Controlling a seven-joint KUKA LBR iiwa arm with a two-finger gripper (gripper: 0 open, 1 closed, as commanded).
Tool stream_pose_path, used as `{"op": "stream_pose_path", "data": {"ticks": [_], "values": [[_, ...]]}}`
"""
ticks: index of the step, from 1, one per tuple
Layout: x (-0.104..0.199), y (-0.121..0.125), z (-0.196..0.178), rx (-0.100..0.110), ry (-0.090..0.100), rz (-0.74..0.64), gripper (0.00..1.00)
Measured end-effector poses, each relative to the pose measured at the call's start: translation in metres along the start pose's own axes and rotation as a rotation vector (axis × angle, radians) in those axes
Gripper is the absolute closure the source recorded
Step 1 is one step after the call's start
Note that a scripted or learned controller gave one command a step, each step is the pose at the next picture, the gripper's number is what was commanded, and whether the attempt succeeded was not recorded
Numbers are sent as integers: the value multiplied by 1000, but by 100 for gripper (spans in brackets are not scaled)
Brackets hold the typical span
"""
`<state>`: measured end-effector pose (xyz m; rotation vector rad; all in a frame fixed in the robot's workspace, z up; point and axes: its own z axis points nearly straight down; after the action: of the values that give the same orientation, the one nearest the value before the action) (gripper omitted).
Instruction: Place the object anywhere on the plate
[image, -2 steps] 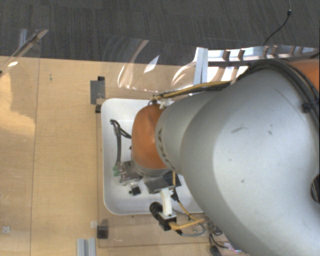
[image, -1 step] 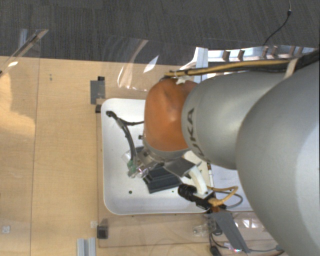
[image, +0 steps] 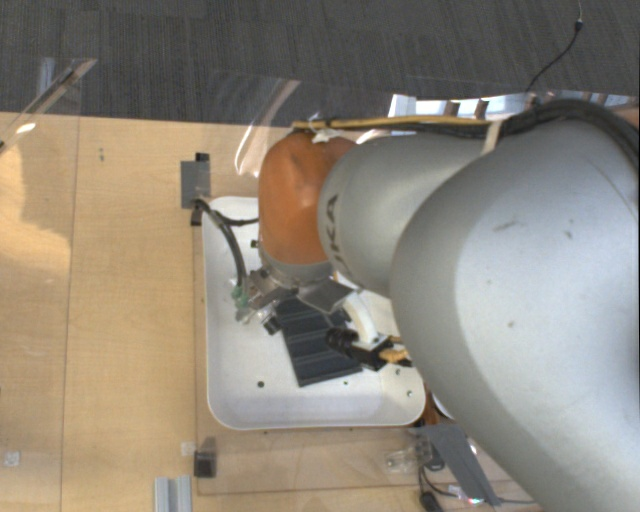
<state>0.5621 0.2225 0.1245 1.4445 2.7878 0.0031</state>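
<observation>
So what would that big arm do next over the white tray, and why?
Probably lift a little, so the camera can see what lies beneath. The arm covers most of the white bin, its gripper sits low over the bin floor, and from this view I can't tell whether anything is between its fingers, nor make out a plate.

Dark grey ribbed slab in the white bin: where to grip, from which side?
Probably from above, across the long edges of the dark grey ribbed slab, mid-length. It lies flat and diagonal in the shallow white bin, long edges clear of the walls.
</observation>
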Motion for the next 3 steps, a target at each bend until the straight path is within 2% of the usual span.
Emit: {"op": "stream_pose_path", "data": {"ticks": [1,2,3], "values": [[18,-36,33,-14,-7,-396,100],[38,-63,-210,-7,-3,-428,100],[20,-16,-167,-1,-1,84,100]]}}
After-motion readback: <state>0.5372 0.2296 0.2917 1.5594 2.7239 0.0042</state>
